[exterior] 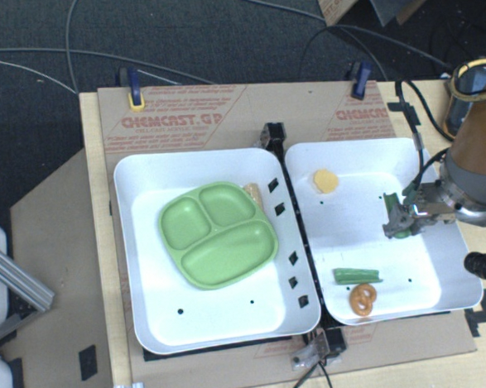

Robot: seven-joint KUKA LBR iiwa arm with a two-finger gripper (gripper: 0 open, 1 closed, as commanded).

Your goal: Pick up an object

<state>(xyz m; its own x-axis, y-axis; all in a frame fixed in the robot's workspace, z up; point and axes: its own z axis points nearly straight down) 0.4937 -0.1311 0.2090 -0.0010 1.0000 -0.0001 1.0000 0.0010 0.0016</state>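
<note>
My hand (397,220) hangs over the right bin (415,156), gripping a small green object (400,229); the green bean (356,275) and pretzel (363,298) lie just below-left.

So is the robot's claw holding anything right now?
Gripper: over the right bin; cannot be told whether it holds anything.

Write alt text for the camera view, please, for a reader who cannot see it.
The gripper hangs over the right bin, which holds a yellow piece, a green piece and a pretzel. The left bin holds a green divided plate.
</note>
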